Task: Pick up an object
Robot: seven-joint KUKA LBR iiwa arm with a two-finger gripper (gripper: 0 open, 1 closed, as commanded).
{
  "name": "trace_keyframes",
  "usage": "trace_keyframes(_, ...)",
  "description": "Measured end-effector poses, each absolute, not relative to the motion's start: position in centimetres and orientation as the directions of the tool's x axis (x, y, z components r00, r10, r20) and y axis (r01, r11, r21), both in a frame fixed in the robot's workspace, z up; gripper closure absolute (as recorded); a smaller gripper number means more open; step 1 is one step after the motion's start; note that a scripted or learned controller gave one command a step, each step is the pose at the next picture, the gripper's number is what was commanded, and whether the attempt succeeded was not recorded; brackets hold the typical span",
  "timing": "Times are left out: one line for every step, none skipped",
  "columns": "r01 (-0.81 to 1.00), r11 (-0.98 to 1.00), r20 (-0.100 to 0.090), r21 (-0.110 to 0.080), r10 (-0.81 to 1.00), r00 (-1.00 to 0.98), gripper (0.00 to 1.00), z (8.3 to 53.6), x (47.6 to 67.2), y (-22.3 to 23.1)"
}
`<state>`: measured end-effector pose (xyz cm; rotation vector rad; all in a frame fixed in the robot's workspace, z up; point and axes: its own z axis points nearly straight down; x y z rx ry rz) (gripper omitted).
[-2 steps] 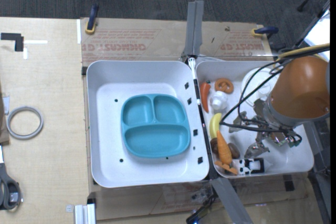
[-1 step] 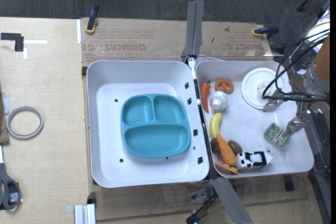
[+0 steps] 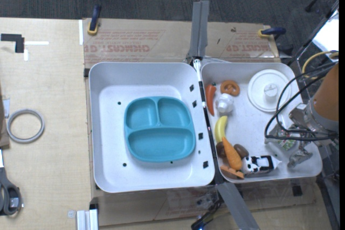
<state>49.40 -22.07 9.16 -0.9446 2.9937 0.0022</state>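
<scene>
Below, the gripper (image 3: 291, 149) hangs over the right bin (image 3: 302, 171); whether it is open or closed cannot be told. Toy cow (image 3: 260, 165) lies just beside it, leftward.

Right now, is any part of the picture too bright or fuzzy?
In the camera view, the top right corner is washed out by bright light; the claw looks a bit blurred; the blue plate and banana are sharp, evenly lit.

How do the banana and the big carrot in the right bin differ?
The banana is yellow and gently curved; the carrot is orange and tapers to a point. The banana runs nearly straight up the bin, while the carrot lies on a diagonal just below it. Both lie flat along the right bin's left wall.
</scene>
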Motion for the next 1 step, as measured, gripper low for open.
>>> trace_keyframes(-0.575, 0.818, -0.003, 0.001, -0.575, -0.818, 0.00, 9.17, 48.89, -21.99)
